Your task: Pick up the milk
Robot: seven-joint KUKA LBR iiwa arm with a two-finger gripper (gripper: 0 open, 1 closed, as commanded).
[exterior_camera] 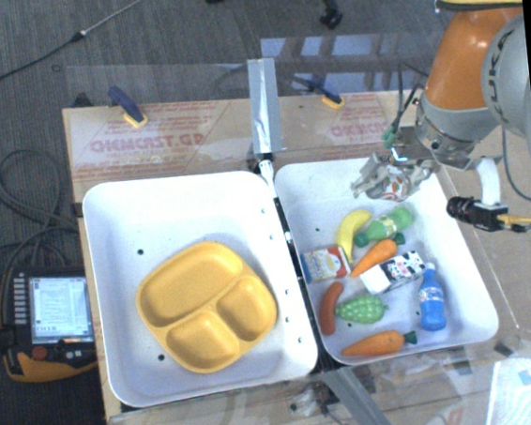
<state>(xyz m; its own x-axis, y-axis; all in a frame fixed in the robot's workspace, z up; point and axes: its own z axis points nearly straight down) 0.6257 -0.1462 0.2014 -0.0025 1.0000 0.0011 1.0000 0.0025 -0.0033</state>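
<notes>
Gripper [392,176] hovers over the back part of the right bin [479,312], near its far rim. The view is too blurred there to tell the gripper's state; something reddish sits under it, could be a toy or part of the tool, can't tell.

Milk [396,271] is the small cow-patterned carton lying on its side near the bin's middle, toward the right wall. It's hemmed in: an orange carrot [377,255] touches its back-left edge, a blue bottle [430,299] sits just beside its front-right, and a green bumpy vegetable [361,310] is near its front-left. Things look dumped loose, hence the tilts and overlaps.

Other clutter: banana [351,229] and a green item [387,226] toward the back, a red-edged snack box [324,264] and red sausage [329,306] along the left wall, and a second carrot [377,343] by the front rim.

Open room: bare floor along the right wall and back-left corner. The carton's clearest side is probably its right end, toward the right wall.

Left bin [115,213] holds a yellow divided tray [207,304], well apart from the task.

Judgement: pick not yet started; the gripper needs to come forward and down.
</notes>
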